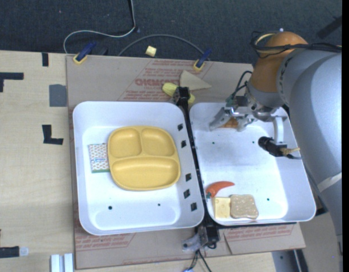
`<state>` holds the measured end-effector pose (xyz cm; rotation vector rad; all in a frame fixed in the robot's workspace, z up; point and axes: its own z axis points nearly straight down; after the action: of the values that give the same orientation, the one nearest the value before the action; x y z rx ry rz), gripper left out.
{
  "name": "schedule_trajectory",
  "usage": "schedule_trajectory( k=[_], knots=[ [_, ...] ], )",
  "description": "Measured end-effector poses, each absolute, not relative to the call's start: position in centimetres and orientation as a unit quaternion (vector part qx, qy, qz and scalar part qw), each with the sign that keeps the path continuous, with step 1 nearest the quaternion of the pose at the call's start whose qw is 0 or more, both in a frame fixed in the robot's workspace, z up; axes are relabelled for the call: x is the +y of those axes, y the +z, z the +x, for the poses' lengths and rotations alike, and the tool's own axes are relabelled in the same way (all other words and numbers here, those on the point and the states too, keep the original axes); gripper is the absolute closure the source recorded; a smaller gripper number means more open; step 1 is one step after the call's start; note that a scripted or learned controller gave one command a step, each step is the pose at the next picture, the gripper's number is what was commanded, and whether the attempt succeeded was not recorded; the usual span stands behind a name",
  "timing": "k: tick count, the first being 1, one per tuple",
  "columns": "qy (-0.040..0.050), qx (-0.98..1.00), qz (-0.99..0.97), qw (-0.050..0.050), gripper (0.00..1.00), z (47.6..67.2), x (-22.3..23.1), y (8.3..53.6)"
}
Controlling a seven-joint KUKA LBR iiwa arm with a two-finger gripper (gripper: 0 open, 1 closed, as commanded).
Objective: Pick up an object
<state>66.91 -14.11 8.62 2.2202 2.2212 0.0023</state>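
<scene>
My gripper point(224, 118) hangs low over the far part of the right bin point(296, 177), near its back wall. A small orange piece point(231, 124) shows right under the gripper; whether it is held is unclear. At the near edge of the same bin lie a red pepper point(219, 187), a yellow cheese slice point(221, 208) and a tan bread piece point(243, 207), all well apart from the gripper. The left bin point(86, 208) holds a yellow divided plate point(144, 157) with a small patterned block point(98, 157) at its left side.
A black divider with clips point(188, 169) runs between the two bins. The grey arm with its orange band point(273, 61) fills the right side above the right bin. A black part with a cable point(272, 145) hangs near the right bin's right wall.
</scene>
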Motion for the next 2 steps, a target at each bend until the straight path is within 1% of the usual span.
schedule_trajectory(
  k=[1, 2],
  knots=[
    [-0.0016, 0.709, 0.705, 0.002, 0.00, 66.9, -9.7, 8.6],
    [0.0006, 0.707, 0.707, 0.001, 0.00, 66.9, -11.9, 8.6]
  ],
)
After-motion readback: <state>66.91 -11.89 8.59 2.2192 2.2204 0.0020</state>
